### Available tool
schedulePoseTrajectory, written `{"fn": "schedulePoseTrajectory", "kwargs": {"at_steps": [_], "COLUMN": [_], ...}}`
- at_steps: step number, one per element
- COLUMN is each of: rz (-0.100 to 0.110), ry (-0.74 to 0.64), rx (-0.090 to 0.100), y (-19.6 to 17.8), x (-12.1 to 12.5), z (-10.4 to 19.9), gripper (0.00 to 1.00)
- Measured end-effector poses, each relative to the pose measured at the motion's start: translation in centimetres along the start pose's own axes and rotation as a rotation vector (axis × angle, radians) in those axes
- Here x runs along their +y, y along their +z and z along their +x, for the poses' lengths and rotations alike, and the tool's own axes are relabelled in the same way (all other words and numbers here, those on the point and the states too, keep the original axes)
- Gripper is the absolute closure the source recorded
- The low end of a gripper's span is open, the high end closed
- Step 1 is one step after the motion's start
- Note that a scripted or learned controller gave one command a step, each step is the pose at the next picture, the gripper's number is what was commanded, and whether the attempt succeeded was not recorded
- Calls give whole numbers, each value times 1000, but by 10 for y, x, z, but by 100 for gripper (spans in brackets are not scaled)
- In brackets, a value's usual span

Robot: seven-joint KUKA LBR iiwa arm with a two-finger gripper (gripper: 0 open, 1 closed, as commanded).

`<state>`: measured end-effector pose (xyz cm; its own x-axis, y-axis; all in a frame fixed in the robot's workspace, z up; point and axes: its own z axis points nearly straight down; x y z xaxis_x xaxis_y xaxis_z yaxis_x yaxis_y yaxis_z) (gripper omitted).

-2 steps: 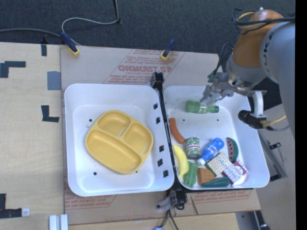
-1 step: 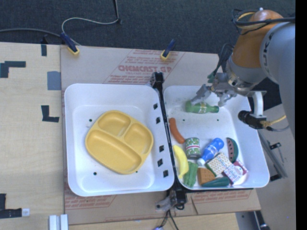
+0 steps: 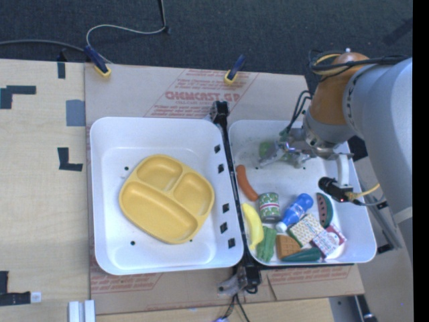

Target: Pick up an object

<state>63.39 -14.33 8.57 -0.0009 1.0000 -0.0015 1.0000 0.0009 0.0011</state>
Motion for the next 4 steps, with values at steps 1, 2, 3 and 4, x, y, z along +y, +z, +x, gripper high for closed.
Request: {"fn": "schedulePoseTrajectory", "kwargs": {"at_steps": [1,2,3,4], "rz": [28,43,-1,2], "ry": [1,1,-2,-1], "rx": [4,5,1,1], "y": [2,-6,-143,-142], "x": [30,27,4,3], "z": [4,4,46,46], "gripper": [0,100,100,0]}}
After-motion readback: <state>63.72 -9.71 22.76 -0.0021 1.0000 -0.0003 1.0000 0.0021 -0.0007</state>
